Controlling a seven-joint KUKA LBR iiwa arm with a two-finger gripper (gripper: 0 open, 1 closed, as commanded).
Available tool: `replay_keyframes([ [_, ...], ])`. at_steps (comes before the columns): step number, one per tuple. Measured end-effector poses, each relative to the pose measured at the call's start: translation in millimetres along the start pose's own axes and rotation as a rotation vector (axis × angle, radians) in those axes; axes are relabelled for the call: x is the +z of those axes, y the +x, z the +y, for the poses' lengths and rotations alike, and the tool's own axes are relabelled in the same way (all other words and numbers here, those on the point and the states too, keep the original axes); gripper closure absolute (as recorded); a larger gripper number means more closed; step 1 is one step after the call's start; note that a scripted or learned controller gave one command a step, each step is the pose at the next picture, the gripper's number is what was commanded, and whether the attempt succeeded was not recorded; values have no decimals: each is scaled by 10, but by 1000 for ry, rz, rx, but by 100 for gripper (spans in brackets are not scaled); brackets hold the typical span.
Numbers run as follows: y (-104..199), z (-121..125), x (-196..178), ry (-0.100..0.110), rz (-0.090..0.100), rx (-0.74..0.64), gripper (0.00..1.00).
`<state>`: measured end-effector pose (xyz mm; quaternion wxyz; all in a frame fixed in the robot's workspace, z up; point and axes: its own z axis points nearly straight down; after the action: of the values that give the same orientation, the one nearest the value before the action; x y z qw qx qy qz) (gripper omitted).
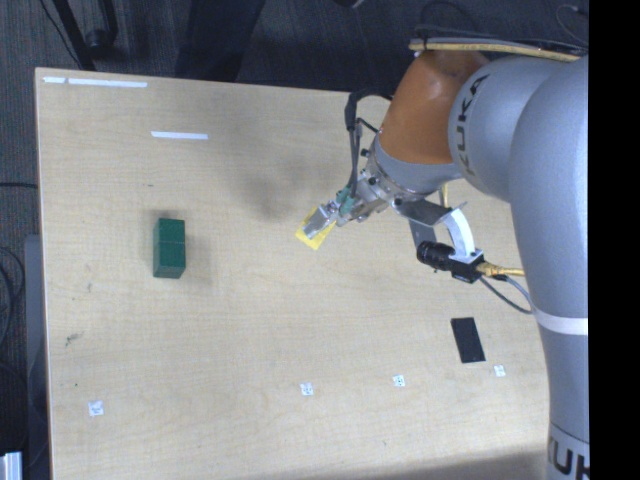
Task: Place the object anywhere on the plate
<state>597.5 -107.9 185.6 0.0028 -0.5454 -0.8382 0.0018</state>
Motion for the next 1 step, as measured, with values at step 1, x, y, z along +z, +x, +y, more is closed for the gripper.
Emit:
replay_keyframes([
  [1, 888, 559, -23, 0, -1, -83, 100],
])
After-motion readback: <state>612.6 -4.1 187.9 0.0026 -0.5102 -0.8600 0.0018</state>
